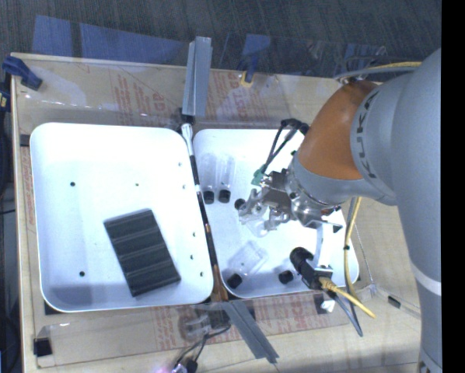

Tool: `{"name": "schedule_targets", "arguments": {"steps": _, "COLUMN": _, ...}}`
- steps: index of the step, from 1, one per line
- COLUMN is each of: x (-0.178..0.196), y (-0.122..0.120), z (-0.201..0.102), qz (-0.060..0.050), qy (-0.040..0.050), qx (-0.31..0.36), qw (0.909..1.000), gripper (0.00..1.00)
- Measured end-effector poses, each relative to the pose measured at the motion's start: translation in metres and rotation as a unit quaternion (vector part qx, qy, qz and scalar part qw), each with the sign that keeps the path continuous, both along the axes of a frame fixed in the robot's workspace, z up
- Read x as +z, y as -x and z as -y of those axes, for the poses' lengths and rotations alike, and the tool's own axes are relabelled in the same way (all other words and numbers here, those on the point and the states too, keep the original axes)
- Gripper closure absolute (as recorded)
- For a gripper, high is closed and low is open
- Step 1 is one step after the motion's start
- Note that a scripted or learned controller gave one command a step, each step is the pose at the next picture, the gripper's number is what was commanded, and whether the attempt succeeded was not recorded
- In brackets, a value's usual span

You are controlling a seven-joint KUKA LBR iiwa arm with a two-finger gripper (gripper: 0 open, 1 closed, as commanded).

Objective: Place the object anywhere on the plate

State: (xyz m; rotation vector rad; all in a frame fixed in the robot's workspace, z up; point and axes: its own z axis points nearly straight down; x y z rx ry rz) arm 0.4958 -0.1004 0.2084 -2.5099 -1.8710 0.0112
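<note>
dark ribbed plate (141,252) in left bin (61,142), long axis slanting top-left to bottom-right; jaws (257,210) state unclear

- I see two bins side by side: the left bin (54,208) and the right bin (217,142), their inner walls touching.
- A ridged plate (141,252) lies in the left bin, toward its near side.
- The gripper (262,208) hangs over the right bin's middle.
- Several small bottles (219,179) lie scattered in the right bin, left of and nearer than the gripper.
</note>
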Motion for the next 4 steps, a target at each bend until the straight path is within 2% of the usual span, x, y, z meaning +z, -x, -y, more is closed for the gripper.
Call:
{"name": "schedule_targets", "arguments": {"steps": 1, "x": -0.02, "y": 0.011, "z": -0.062, "qz": 0.002, "qy": 0.0012, "qx": 0.051, "qw": 0.9987, "gripper": 1.0}}
{"name": "schedule_targets", "arguments": {"steps": 2, "x": -0.02, "y": -0.001, "z": -0.133, "qz": 0.003, "qy": 0.0012, "qx": 0.138, "qw": 0.9904, "gripper": 1.0}}
{"name": "schedule_targets", "arguments": {"steps": 3, "x": -0.009, "y": 0.019, "z": -0.221, "qz": 0.003, "qy": 0.0017, "qx": 0.166, "qw": 0.9861, "gripper": 1.0}}
{"name": "schedule_targets", "arguments": {"steps": 4, "x": -0.119, "y": -0.003, "z": -0.256, "qz": 0.003, "qy": 0.0019, "qx": -0.012, "qw": 0.9999, "gripper": 1.0}}
